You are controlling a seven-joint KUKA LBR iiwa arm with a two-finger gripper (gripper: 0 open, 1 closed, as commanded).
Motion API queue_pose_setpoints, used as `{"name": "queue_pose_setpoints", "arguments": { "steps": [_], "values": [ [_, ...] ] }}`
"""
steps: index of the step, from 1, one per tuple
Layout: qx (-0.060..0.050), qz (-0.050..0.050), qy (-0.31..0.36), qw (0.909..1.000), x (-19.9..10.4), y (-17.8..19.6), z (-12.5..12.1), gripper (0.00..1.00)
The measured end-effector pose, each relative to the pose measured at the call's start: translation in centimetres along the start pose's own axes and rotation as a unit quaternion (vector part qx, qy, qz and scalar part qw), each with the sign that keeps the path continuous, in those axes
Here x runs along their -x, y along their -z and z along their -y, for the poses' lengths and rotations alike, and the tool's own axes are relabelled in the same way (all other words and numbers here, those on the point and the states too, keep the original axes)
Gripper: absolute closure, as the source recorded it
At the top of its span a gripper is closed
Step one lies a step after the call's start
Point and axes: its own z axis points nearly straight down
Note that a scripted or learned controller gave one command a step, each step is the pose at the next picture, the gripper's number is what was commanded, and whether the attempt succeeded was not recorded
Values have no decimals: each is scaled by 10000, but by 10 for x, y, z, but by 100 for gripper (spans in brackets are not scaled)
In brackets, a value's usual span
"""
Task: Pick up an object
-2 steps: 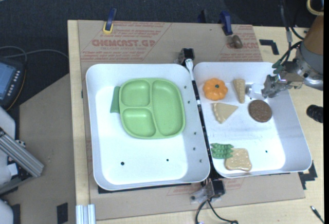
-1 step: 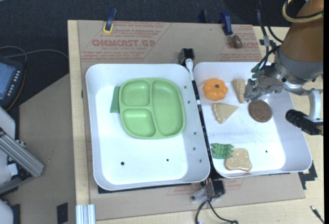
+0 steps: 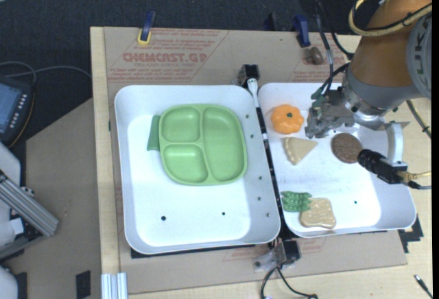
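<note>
In the right bin (image 3: pixel 370 212) lie an orange toy pumpkin (image 3: pixel 286 118), a pale wedge-shaped piece (image 3: pixel 298 149), a round brown cookie (image 3: pixel 346 147), a green pea pod (image 3: pixel 295 200) and a tan bread slice (image 3: pixel 318 214). My gripper (image 3: pixel 319 123) hangs low over the bin's upper middle, just right of the pumpkin and above the wedge. The wrist body hides its fingertips.
The left bin (image 3: pixel 137 208) holds a green divided plate (image 3: pixel 203 143). The central rim between the bins carries black clips (image 3: pixel 249 74). Cables and a black connector (image 3: pixel 376 163) trail from the arm over the right bin's right side.
</note>
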Motion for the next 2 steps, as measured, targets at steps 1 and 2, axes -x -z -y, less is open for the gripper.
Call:
{"name": "queue_pose_setpoints", "arguments": {
  "steps": [1,2],
  "values": [
    [8,1,5,10000,-49,13,9,100],
    [20,5,8,10000,-102,14,5,100]
  ]
}}
